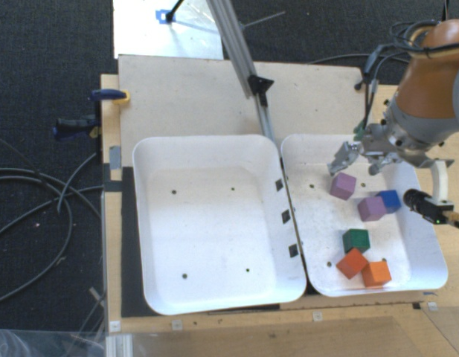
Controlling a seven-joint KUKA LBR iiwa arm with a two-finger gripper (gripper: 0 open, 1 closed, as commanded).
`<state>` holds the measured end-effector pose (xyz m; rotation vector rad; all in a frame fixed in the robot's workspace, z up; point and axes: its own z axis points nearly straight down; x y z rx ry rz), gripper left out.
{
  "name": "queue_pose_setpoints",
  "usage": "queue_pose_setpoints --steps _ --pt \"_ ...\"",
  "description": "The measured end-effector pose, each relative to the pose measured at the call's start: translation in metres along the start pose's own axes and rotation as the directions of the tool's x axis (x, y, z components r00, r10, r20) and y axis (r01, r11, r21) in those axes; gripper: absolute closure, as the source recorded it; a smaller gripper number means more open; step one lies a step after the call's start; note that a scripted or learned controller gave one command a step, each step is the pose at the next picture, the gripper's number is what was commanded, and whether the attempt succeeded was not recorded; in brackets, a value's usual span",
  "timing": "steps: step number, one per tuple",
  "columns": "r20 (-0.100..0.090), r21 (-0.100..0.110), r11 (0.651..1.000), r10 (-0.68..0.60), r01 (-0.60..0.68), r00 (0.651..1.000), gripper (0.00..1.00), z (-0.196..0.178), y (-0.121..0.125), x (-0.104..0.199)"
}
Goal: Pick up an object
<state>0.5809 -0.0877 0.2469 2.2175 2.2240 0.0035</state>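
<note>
**K:** Gripper sits over the far part of the right bin, fingers spread apart, nothing between them. Left finger tip is just above the pink-purple cube, not touching as far as I can tell.

**M:** Layout, left to right?

**K:** Left bin has just a few dark specks on its floor. Black clips run along the seam where the two bins meet. Right bin holds everything: pink-purple cube nearest the seam, then green cube with a red-orange cube just in front of it, purple cube touching a blue cube, and an orange cube by the near wall, touching the red-orange one.

**M:** Which one's the target?

**K:** Task only says an object. Judging by position, the pink-purple cube: closest to the fingers and standing apart from the rest.

**M:** Progress?

**K:** Early. Approach looks roughly lined up, no grasp, all six cubes on the bin floor. Left to do: descend, straddle the cube, close, lift.

**M:** Risk?

**K:** Cube sits rotated relative to the fingers; could get nudged rather than caught.
</note>
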Motion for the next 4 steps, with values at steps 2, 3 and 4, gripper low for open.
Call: queue_pose_setpoints --steps 2,3,4 --pt "-0.001 0.001 1.000 -0.001 0.001 1.000 0.00 -0.037 -0.013 -0.007" --pt "0.001 -0.004 1.000 -0.005 0.005 1.000 0.00 -0.051 0.022 -0.001" --pt "-0.004 0.006 1.000 0.001 -0.001 1.000 0.00 0.158 -0.016 -0.048"
